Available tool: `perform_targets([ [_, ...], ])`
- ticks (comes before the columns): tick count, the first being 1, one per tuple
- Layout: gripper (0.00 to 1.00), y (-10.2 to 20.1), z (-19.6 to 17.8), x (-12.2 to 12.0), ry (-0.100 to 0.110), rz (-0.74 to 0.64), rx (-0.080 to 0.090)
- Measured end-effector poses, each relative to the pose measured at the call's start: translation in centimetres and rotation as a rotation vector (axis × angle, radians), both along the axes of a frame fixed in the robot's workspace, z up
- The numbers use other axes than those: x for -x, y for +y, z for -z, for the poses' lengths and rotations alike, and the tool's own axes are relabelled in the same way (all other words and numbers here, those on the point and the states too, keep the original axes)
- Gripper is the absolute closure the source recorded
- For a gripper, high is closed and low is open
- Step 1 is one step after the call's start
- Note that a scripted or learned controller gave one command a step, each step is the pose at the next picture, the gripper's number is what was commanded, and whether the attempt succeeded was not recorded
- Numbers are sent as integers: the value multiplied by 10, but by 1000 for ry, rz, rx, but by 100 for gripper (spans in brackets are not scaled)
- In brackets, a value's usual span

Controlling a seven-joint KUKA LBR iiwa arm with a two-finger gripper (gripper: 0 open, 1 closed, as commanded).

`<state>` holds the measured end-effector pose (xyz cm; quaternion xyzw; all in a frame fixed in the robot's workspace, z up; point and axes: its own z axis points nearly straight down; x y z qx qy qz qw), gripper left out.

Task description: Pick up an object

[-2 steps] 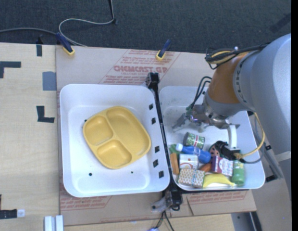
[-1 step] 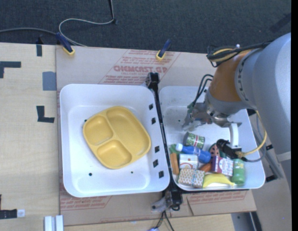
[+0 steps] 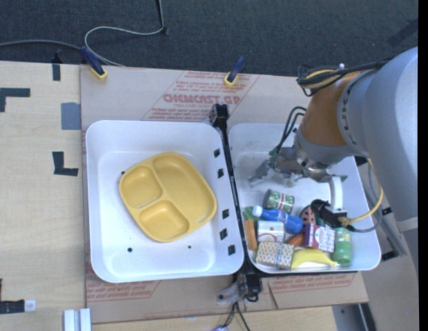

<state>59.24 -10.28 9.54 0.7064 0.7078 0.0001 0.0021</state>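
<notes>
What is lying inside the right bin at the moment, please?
The right bin holds a heap at its near end: a green can, a blue bottle, a banana and a patterned box. The arm covers part of its far side.

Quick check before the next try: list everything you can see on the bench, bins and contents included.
bins: 2, white, side by side
tray: 1, yellow, three compartments, left bin
can: 1, green, right bin, above the pile
bottle: 1, blue and white, on its side below the can
banana: 1, yellow, front of right bin
box: 1, patterned, front of right bin, left of banana
other small items: count unclear, mixed colours, right bin's front
clamps: 2, yellow and blue, bench's far edge
arm: 1, grey with orange band, over right bin
pincer: 1, above the can, nothing visibly held
</notes>
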Motion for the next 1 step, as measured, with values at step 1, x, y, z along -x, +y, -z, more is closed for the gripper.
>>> perform_targets([
  [1,0,8,9,22,-3,2,0],
])
